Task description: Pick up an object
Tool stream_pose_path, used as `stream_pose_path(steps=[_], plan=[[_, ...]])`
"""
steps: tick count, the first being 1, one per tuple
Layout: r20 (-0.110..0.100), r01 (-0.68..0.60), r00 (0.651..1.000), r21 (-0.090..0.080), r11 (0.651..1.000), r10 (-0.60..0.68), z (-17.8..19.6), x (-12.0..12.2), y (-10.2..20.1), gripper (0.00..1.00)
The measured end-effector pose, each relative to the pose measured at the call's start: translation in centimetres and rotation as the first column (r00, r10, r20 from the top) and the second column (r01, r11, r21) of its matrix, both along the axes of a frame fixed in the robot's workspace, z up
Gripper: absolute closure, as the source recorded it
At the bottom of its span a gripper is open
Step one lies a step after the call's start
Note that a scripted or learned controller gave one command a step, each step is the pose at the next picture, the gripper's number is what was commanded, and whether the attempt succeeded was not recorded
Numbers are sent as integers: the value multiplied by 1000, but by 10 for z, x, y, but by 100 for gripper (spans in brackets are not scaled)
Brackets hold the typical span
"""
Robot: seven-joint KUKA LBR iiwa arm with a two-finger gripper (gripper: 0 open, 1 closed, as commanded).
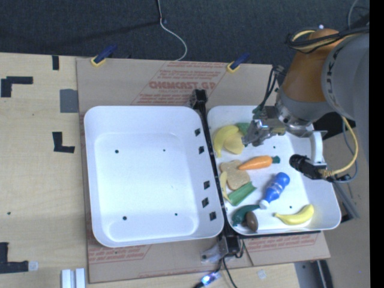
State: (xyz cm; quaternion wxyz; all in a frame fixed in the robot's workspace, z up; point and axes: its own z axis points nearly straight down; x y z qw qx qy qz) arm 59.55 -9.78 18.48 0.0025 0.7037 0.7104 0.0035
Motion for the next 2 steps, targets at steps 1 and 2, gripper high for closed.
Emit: stream_pose_path(steps=[1, 2], plan=[[-16, 10, 1000, 0, 1000, -10, -1, -79, 10, 100], [11, 6, 1000, -4, 1000, -6, 330, -39, 25, 100]])
